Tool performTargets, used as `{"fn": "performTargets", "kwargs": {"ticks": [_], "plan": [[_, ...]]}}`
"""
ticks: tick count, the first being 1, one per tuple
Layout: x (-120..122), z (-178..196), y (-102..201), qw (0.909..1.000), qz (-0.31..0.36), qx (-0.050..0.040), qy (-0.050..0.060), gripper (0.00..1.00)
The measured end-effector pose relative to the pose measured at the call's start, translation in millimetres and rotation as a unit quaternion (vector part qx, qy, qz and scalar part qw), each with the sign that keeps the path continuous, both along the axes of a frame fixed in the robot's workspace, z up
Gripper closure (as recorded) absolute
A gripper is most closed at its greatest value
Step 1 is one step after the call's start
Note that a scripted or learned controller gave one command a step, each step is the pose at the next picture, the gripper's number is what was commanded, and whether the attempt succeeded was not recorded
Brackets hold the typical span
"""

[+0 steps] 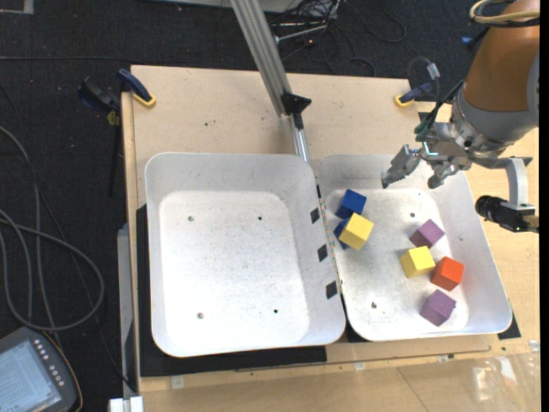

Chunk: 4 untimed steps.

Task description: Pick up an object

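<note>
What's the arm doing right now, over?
Gripper open, above right bin's far edge, holding nothing. Six blocks in that bin; nearest, blue block. Nothing in the way.

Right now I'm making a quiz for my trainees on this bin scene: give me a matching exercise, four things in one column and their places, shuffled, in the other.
Things:
1. blue cube
2. orange cube
3. end effector
4. left bin

Places:
A. over the right bin's far edge
B. holds no cubes
C. between a yellow cube and a purple cube, near the right bin's right side
D. against a yellow cube, near the divide between the bins

Pairs: 1-D, 2-C, 3-A, 4-B
</note>
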<state>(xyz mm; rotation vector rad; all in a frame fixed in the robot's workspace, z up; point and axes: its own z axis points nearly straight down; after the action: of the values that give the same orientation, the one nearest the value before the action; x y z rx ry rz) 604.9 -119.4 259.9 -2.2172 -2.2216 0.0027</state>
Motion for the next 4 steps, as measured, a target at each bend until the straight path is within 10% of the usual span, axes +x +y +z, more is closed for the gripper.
{"fn": "performTargets", "kwargs": {"ticks": [4], "plan": [[-8,-140,9,1.0000,-0.001,-0.0017,-0.010,0.00]]}}
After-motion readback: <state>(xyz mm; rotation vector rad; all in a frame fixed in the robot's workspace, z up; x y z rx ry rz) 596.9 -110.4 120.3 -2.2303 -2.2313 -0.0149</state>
